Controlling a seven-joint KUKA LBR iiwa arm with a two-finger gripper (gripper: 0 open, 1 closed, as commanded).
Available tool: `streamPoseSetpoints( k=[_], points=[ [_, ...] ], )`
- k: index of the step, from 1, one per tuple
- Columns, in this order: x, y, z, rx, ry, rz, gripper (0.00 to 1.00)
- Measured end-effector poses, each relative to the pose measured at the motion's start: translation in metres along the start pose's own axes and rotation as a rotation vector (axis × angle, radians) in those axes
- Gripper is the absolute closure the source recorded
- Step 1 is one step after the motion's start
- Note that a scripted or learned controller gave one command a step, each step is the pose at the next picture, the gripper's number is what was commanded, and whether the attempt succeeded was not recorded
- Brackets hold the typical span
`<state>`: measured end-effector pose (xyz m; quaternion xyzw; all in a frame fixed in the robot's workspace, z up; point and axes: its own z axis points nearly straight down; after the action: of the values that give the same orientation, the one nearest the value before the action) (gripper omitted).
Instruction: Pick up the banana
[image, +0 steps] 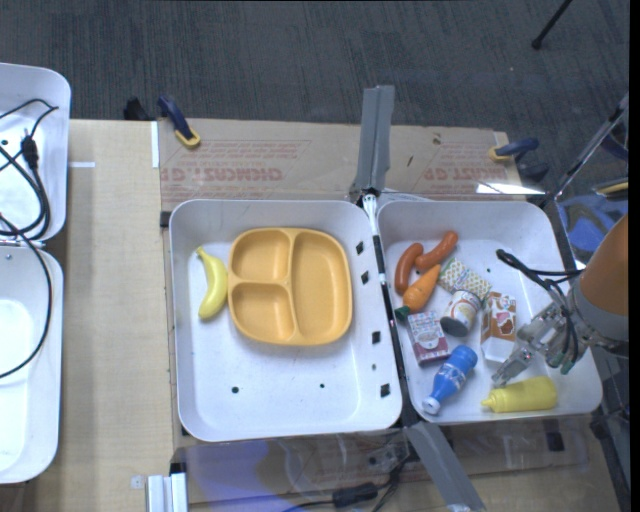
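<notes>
Yellow banana (211, 285) lies untouched in the left bin (200, 400), at its left side, just beside a yellow divided plate (292, 285). Nothing of the pick is done yet, as I judge it. Across the divider, the right bin (560, 240) holds sausages (425, 256), a carrot (422, 288), a can (460, 312), a small box (428, 336), a blue bottle (450, 377) and a yellow bottle (522, 396). My fingers (512, 368) hang over that clutter, spread apart and holding nothing, well apart from the banana. I must cross both bins; only the plate crowds it.

The bench (120, 300) bears two white bins (190, 380) (side by side).
</notes>
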<state>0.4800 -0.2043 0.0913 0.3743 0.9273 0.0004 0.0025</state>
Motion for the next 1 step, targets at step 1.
streamPoseSetpoints(
  k=[1],
  points=[
    [-0.0027,0.0026,-0.0020,-0.006,-0.007,-0.165,0.00]
  ],
)
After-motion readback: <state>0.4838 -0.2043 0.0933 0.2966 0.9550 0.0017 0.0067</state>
